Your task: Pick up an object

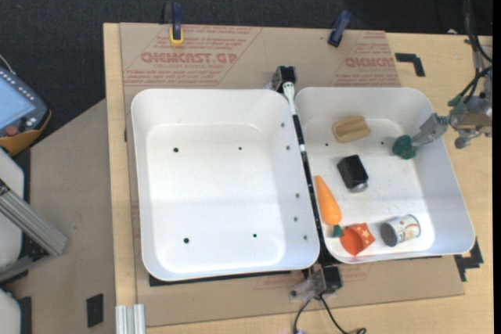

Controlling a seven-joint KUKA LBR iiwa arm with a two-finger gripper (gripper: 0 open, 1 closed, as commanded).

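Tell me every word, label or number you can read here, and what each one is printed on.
"CHEMCAST GP", in red, on the brown board under the bins, upper left; the letters are faint.
A second red print on the board, upper right: too blurred to read.
The label on the small can in the right bin: too small to read.

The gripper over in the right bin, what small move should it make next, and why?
Probably ease down and close on the green object. The gripper sits at the right bin's far right side with its tip right beside that object, while the tan block and black object lie farther off.
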